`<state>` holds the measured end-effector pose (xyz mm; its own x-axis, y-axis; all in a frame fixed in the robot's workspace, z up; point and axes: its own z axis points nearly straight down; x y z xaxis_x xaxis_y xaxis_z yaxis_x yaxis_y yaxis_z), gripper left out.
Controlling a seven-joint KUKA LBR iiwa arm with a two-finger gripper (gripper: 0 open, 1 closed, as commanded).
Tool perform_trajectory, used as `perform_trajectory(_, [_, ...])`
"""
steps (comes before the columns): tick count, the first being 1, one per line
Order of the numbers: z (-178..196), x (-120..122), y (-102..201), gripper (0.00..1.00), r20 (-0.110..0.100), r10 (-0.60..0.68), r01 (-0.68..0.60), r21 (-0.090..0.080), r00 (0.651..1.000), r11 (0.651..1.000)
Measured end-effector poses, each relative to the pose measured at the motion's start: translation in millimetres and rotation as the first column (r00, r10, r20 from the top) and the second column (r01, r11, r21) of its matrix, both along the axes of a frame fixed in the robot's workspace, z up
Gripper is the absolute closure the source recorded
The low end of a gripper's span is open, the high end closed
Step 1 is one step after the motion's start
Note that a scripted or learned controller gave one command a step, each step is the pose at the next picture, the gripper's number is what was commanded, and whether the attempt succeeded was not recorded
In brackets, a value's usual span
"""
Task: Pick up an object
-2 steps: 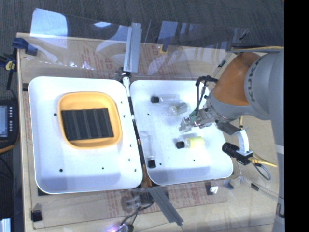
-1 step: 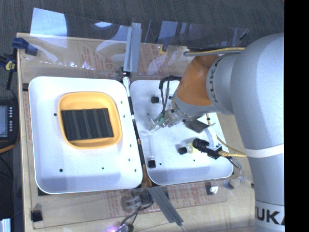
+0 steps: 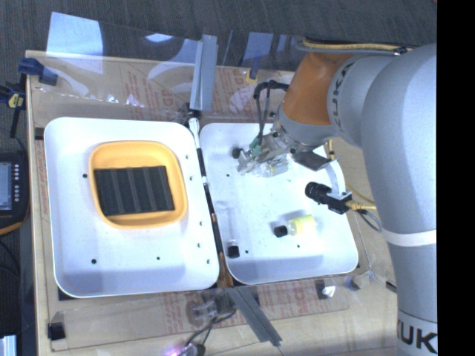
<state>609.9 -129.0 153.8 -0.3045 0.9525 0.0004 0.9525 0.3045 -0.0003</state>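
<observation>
Yellow marker (image 3: 295, 225) in right bin (image 3: 338, 262), well below hand (image 3: 260, 158), grip state unclear

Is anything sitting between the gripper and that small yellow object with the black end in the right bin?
Nothing visible does. The gripper sits near the right bin's far side, and the yellow object lies nearer the front; bare white floor separates them. A black cylindrical part juts in from the right, beside that path.
</observation>
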Motion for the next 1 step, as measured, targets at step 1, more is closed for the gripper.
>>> perform_trajectory(1, [42.1, -4.0, -48.4, 1.00, -0.002, -0.172, 0.172, -0.001, 0.985, 0.985])
